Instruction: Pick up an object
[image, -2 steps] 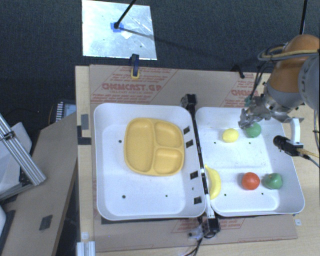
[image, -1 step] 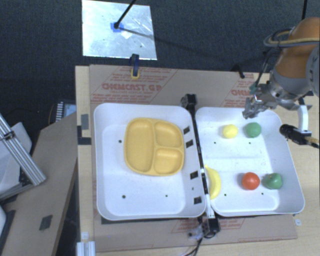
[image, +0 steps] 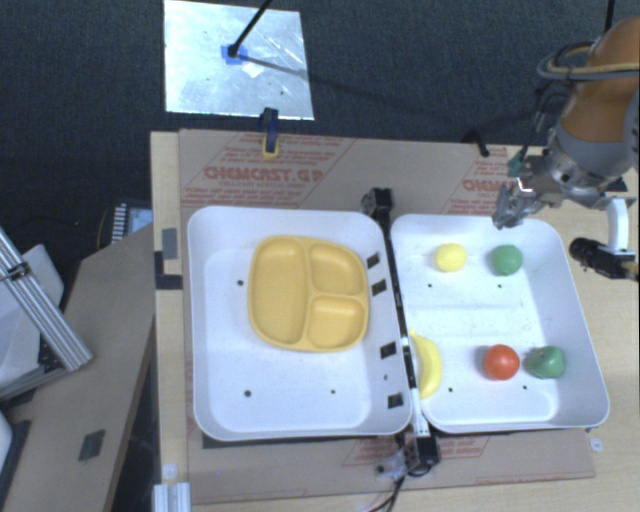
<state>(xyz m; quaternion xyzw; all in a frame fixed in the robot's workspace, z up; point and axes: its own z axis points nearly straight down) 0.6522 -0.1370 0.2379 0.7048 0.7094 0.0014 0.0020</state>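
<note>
You are looking at a robotics lab test cell: a grey-and-orange industrial arm (image: 597, 110) reaches over a surface (image: 330, 165) covered with printed cardboard, two shallow white bins (image: 215, 300) are clipped side by side, aluminium framing (image: 40, 310) stands at the left edge, and cables run across the dark carpet (image: 80, 100).

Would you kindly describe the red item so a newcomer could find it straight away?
Start at the right bin, the one without the yellow tray. Go to its near right part, where the red ball sits just left of a green pepper. It is the sole red thing there; its neighbours are green or yellow.
</note>
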